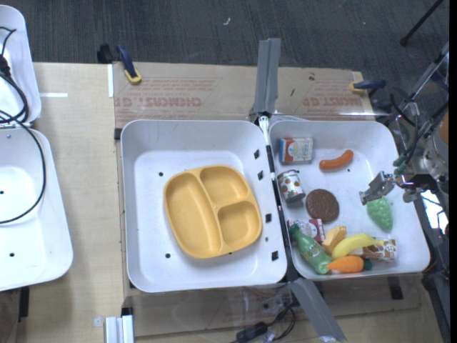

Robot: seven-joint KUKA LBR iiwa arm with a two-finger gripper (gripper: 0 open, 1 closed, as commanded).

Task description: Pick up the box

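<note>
I hold the gripper [376,186], jaw state unclear, at approach; the box [295,149] lies far-left of it, next needing a reach across.

bench [78,91] | bears: left bin [143,213], right bin [371,131], side by side, touching

Robotics lab, bench [78,91] with 2 white bins [136,191], clamps [128,66], cables [21,106]

- The arm reaches in from the right edge of the view.
- Its end effector [380,186] hangs low, pointing leftward, tips blurred.
</note>
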